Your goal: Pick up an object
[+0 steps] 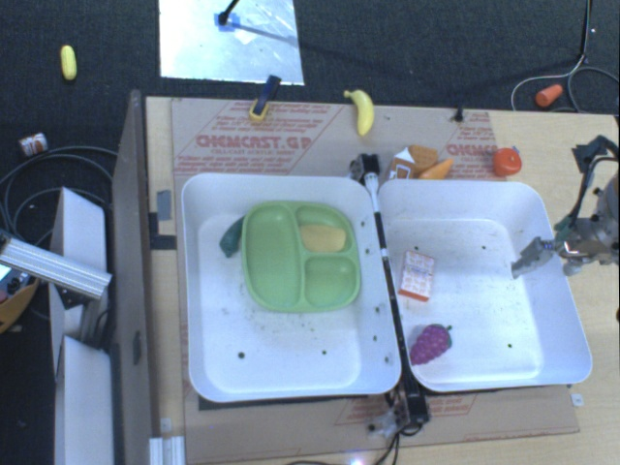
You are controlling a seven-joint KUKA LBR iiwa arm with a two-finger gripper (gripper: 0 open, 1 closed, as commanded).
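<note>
In the right bin (542, 206) lie a small white and red carton (418, 275) near the left wall and a purple bunch of grapes (431, 342) toward the front. The left bin (208, 260) holds a green divided plate (281, 264) with a yellow piece (324, 236) in its upper right compartment. A dark green item (232, 236) rests against the plate's left edge. My gripper (530, 258) reaches in over the right bin's right side, well to the right of the carton and grapes, with nothing seen in it.
Behind the bins on the bench lie a banana (363, 111), orange food pieces (423, 163), a red tomato (506, 161) and a yellow and blue tool (263, 99). A black divider bar (385, 260) runs between the bins.
</note>
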